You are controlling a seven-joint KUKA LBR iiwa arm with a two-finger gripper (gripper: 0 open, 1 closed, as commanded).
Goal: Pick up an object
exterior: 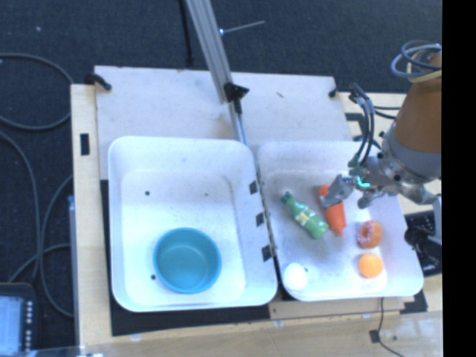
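Risk check, big to small.

Table point(163, 103): no issue.

Left bin point(126, 199), well left of the fingers: not in play. A blue bowl point(187, 259) sits in it, far from the fingers.

Right bin point(297, 162): the gripper point(354, 193) hangs over its upper right part. The wall is near on the right, so a sideways drift could clip the rim.

Arm point(420, 125): it comes in low from the right. Its cables hang close behind the fingers and may snag on descent.

Fingers look spread, with nothing between them.

Likely target is the carrot point(336, 216), just below the fingers with its top end near the left one. It lies tilted and tapers, so I expect it to roll or squirt out if the close lands off-centre.

Green bottle point(305, 216): left of the fingers and touching or nearly touching the carrot. The left finger could land on it, or it gets pinched along with the carrot.

Donut point(369, 233): just below the right finger, may get nudged.

Orange ball point(370, 265): further below, would roll if hit.

White ball point(296, 276): well down-left, low risk.
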